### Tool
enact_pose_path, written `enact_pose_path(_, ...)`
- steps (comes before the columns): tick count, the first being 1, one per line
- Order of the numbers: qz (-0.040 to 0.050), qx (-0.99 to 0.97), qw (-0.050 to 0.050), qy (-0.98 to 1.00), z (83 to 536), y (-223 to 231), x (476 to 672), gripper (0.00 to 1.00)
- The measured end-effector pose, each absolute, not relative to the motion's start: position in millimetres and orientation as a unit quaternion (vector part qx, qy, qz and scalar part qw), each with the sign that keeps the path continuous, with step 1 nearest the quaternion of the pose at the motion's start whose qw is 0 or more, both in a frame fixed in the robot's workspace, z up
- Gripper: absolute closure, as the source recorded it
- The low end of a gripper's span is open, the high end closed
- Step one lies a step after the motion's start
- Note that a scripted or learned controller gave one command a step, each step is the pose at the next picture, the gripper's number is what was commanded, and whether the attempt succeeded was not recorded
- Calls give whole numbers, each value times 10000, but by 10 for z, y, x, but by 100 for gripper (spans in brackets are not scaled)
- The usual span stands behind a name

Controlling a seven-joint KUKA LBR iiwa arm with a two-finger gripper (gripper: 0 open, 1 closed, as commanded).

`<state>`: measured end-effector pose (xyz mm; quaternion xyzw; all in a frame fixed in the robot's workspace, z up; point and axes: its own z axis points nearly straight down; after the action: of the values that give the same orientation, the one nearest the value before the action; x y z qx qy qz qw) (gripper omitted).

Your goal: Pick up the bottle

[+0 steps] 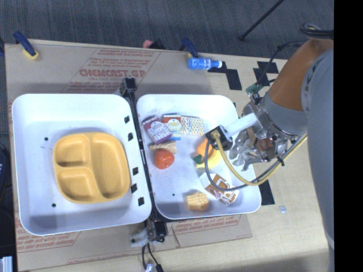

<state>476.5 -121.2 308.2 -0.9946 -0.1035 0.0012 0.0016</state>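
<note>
One fixed overhead view, slanting down on both white bins [22, 152].

A yellow tray [91, 166] sits in a white bin [28, 115]; the bottle [203, 64] is blue.

bins [74, 109]: smooth white plastic, slight sheen | tray [91, 166]: matt yellow plastic | bench [187, 81]: printed brown cardboard | gripper [249, 149]: bare metal

Claw [245, 149] fingers hidden by wrist
</note>
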Motion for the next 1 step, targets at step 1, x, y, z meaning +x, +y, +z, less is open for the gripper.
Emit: enact_pose_path(1,28,-9947,25,-1030,2906,-1589,4757,100)
